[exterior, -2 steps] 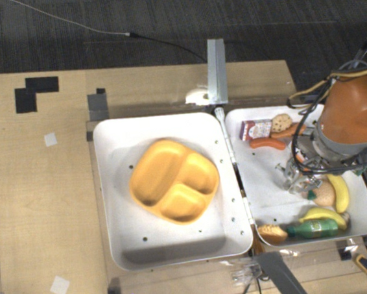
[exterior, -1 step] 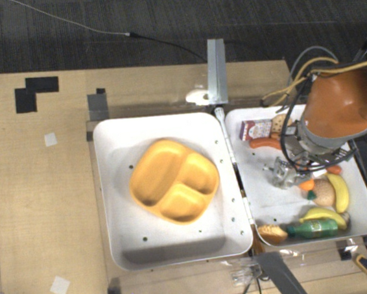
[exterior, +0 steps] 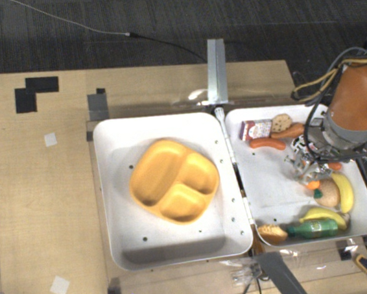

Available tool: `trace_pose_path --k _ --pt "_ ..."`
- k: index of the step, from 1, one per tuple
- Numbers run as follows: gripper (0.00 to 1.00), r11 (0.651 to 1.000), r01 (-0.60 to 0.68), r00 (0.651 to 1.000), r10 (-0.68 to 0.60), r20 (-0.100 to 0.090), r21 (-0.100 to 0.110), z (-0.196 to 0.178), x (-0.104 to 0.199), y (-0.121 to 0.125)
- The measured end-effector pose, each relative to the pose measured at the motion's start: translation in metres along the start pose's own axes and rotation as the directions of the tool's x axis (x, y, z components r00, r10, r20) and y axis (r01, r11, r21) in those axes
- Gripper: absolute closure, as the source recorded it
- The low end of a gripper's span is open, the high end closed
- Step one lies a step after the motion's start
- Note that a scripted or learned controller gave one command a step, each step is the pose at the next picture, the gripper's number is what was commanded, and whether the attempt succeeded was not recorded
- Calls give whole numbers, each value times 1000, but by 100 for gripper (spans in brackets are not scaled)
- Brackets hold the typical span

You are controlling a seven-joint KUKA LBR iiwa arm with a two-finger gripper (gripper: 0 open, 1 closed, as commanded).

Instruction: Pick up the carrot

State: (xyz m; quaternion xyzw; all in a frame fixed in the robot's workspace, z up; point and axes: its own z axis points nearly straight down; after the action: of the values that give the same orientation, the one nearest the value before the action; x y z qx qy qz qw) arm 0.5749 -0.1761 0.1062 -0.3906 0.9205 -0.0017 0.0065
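Camera view lets us look down on a wooden table (exterior: 47, 209) carrying two shallow white bins side by side. We find a yellow divided tray (exterior: 174, 180) sitting near the middle of the left bin (exterior: 114, 202). We see the arm (exterior: 356, 102), grey with an orange band, reaching in from the right over the right bin (exterior: 266, 193), and its end effector (exterior: 304, 163) is low over the bin's right half; whether it is spread or pinched together we cannot tell, since the metal parts blur into one another. Just below it we spot the carrot (exterior: 314, 186), a small orange piece with a green tip, lying on the bin floor and touching a brown potato (exterior: 328, 193). A yellow banana (exterior: 344, 191) lies beside the potato. Along the bin's near edge we see a second banana (exterior: 324, 215), a green bottle (exterior: 317, 228) and a bread roll (exterior: 272, 233). At the far edge lie a small red-and-white packet (exterior: 256, 129), a cookie (exterior: 282, 123) and a hot dog sausage (exterior: 269, 143).
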Motion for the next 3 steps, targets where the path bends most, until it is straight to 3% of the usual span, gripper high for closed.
trace_pose_path --k 1,2,3 --pt "100 949 316 949 -316 -1 6 15 38 43" --pt "0 949 316 949 -316 -1 4 16 38 44" --pt "100 949 316 949 -316 0 12 3 35 42"
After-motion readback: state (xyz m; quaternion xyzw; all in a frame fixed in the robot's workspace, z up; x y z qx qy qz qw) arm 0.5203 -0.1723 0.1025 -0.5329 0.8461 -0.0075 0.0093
